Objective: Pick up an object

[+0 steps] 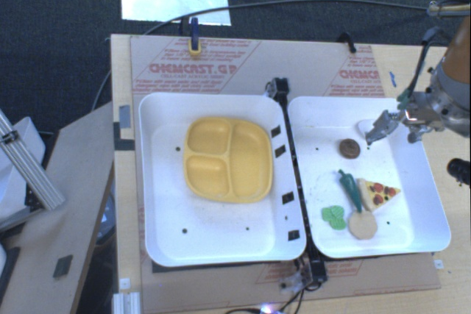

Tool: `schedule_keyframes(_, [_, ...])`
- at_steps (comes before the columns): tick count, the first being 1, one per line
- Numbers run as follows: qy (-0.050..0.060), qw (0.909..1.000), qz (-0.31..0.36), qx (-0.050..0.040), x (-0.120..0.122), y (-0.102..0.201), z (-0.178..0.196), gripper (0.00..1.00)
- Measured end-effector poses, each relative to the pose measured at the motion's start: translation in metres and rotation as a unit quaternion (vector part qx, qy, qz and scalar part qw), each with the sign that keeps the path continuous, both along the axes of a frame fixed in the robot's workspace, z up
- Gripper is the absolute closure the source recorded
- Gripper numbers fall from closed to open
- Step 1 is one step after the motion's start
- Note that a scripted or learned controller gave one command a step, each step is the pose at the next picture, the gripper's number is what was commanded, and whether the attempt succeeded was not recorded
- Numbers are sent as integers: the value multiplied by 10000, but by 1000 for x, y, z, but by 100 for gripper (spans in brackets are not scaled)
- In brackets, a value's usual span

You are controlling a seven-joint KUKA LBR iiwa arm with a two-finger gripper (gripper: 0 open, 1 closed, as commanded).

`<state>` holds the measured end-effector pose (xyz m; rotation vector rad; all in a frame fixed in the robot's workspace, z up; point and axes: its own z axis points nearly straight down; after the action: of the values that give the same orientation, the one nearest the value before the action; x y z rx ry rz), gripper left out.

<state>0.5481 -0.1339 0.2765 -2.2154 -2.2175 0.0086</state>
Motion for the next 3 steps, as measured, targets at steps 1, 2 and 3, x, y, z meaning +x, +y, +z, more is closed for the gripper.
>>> schedule_keyframes(1, [-53,10000,12,-8,2,0,6,0])
schedule_keyframes(2, [-30,10000,1,-3,3,-3,-56,0])
schedule_keyframes(3, [-39,10000,1,-6,10,-8,-103,0])
